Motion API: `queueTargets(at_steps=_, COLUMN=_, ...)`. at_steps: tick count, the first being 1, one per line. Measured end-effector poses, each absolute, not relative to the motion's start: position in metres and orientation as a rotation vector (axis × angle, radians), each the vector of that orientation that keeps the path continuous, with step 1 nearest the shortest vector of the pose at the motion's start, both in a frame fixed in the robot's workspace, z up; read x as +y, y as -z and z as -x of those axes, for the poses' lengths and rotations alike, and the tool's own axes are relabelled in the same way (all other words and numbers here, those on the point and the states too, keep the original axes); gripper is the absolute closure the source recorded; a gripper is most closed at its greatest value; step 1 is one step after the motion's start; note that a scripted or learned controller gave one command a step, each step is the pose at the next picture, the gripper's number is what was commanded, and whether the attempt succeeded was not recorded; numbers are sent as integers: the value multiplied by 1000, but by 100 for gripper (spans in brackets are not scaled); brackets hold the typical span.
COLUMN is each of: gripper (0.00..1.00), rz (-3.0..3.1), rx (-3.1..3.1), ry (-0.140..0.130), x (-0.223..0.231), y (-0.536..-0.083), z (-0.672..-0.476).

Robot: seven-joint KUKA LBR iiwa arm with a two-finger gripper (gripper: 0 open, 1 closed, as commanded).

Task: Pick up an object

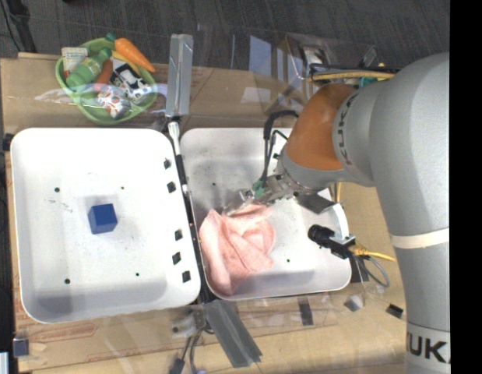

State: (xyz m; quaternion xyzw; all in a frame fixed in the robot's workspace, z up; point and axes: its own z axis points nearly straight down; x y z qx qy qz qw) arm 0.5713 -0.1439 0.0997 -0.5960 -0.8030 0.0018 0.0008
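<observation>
Nearest the camera, at the front of the right bin [334, 285], a pink cloth [235, 244] lies crumpled against the left wall, bunched thick toward the front and thinning to a raised edge at the back. Just behind that edge the gripper [258, 193] is down inside the bin, its tip at the cloth's upper fringe. A bit of pink seems drawn up toward it, but the spot is small and shadowed, so whether the tip has clamped onto the fabric or merely rests against it I cannot tell. Above it the orange band [317, 135] and the grey arm [404, 146] sweep in from the right.

To do this pick well, I'd judge the tip should take a thick fold rather than the thin fringe, then lift straight and slowly, since a thin pinch of cloth could slip free.

In the left bin [38, 150] a blue cube [103, 218] sits alone, well apart. Farthest off, a green bowl [108, 80] of toy food stands beyond the bins.
</observation>
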Motion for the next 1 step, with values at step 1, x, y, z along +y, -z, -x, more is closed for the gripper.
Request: queueTargets(at_steps=1, gripper=0, rz=1838, rx=-2543, ry=-4, x=-121, y=-91, z=-574)
